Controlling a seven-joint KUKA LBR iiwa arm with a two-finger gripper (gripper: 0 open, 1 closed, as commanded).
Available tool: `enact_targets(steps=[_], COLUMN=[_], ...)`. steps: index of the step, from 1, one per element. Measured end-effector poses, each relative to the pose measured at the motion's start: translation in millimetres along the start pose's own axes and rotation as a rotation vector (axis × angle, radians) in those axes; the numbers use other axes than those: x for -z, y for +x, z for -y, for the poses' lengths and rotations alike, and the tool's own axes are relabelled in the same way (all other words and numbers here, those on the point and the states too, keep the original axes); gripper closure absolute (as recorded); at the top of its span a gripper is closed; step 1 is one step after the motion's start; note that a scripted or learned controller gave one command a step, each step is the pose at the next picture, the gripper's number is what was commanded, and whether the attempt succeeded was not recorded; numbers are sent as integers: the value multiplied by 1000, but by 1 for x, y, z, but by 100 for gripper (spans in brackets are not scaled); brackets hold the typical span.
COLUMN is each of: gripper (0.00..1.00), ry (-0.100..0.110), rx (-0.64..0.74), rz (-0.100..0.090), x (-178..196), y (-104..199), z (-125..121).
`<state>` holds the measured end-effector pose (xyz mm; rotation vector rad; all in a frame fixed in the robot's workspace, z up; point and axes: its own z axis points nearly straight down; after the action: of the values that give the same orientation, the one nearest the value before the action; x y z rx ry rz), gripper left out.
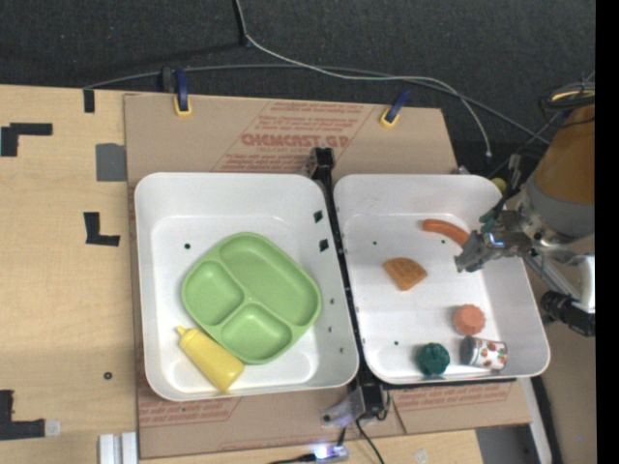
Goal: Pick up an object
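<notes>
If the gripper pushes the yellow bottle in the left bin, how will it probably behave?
The yellow bottle lies on its side, and its body looks rounded, so it may roll when pushed. Its smooth surface could slip between fingers. It rests against the green divided plate, so a push toward the plate would likely move both.
</notes>
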<state>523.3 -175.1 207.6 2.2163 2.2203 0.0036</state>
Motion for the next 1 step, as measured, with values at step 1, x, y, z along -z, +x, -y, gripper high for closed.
enact_targets(steps=[1], gripper=[100], ry=[3], rx=[0], rz=[-1], x=[27], y=[0], z=[-1])
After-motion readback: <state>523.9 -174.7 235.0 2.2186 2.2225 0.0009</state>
